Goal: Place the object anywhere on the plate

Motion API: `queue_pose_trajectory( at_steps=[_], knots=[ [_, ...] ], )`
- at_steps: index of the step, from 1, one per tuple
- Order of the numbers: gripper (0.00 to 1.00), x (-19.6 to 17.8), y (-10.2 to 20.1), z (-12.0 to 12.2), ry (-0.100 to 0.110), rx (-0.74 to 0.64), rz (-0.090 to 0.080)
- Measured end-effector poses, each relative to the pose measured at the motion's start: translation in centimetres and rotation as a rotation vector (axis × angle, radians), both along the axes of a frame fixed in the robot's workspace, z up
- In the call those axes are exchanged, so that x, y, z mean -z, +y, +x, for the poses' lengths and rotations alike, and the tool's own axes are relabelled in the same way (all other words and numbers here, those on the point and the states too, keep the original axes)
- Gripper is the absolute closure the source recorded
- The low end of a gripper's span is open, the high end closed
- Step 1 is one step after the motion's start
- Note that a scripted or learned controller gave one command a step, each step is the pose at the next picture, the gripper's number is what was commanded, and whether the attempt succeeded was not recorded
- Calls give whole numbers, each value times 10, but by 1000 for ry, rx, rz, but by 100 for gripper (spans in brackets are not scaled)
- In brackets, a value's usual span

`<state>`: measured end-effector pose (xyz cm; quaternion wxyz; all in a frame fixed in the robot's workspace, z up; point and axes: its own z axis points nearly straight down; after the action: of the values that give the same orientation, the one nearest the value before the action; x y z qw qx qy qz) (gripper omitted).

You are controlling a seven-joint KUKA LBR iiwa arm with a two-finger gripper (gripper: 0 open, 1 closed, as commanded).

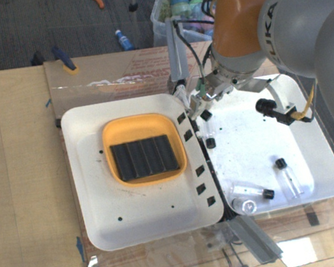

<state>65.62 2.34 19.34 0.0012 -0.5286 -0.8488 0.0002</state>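
Your gripper (202, 101) sits at the bins' divider, finger state I can't tell; the dark ridged block (145, 158) already lies on the yellow plate (112, 133), down-left.

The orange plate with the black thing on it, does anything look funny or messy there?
Nothing looks spilled or broken. The ridged black rectangular slab lies flat inside the square orange plate in the left white bin. In the right white bin, two small clear vials with black caps lie tipped on their sides.
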Motion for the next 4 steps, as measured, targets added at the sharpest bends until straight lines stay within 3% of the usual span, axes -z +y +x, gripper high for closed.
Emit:
queue_pose_trajectory(
  at_steps=[1, 2, 3, 4],
  knots=[
    [100, 9, 29, -1, 1, -103, 0],
    [100, -10, 59, 1, -7, -268, 0],
    [100, -33, 85, 2, -8, -308, 0],
    [0, -33, 85, 2, -8, -308, 0]
  ],
)
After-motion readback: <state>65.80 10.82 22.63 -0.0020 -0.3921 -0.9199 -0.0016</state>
